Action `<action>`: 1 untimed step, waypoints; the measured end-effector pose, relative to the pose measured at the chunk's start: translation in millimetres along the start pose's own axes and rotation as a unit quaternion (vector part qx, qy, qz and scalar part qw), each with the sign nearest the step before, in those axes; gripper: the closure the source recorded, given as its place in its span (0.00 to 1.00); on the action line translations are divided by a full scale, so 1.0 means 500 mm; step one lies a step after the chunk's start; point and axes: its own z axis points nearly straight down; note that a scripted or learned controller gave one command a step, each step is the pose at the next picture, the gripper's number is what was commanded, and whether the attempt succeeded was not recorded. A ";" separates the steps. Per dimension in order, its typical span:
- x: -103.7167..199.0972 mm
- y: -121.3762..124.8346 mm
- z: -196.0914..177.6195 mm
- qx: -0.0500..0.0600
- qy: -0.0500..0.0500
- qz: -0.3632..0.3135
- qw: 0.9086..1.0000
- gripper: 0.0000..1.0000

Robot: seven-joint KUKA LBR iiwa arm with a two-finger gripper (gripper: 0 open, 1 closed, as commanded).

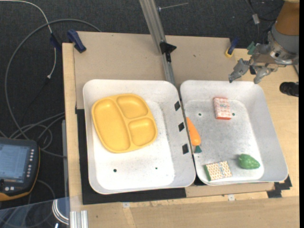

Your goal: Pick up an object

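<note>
Gripper (248, 73) open and empty above right bin's (266, 127) far rim, arm cut off at frame's top-right corner.

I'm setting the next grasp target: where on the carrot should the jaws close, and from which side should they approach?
Take the carrot across its thick orange upper half, from straight above. It lies flat along the right bin's left wall, so one finger needs the narrow gap beside that wall and the other the bare floor on its right. The lower end tapers to a small green tip, which probably offers less to hold.
</note>
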 end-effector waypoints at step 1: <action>0.000 0.000 0.000 0.000 0.000 0.000 1.000 0.00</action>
